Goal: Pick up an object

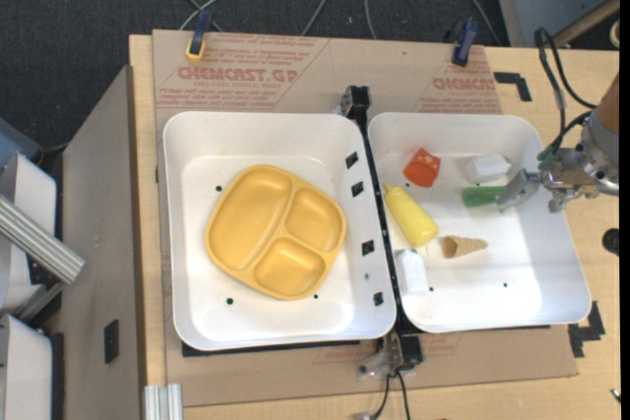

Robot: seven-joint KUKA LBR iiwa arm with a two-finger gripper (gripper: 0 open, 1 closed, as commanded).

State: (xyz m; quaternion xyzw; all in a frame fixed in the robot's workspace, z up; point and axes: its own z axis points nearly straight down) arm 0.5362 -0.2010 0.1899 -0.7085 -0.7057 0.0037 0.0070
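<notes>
**Two white bins with a gripper at the right bin's far edge**

The right shallow white bin holds six small items. A small red-orange block lies towards its upper left. A yellow, rounded, bottle-like plastic object lies slanted along the left wall, and a small white rectangular block sits just below it, also against that wall. A tan cone-shaped object lies on its side near the bin's middle, with its point to the right. A white, boxy object rests near the upper right, and a green cylindrical object lies just below it.

The grey metal two-finger gripper reaches in from the right over the bin's right rim. One finger ends at the right end of the green cylinder; whether it touches the cylinder cannot be told. The spacing of the jaws cannot be made out from this angle.

The left shallow white bin contains a yellow plastic tray with three compartments, lying flat and turned at a slant. White floor shows on all sides of it.

In the right bin, the lower right part of the floor is bare and offers the most open room. The items along the left wall lie close to the divide between the bins.
</notes>
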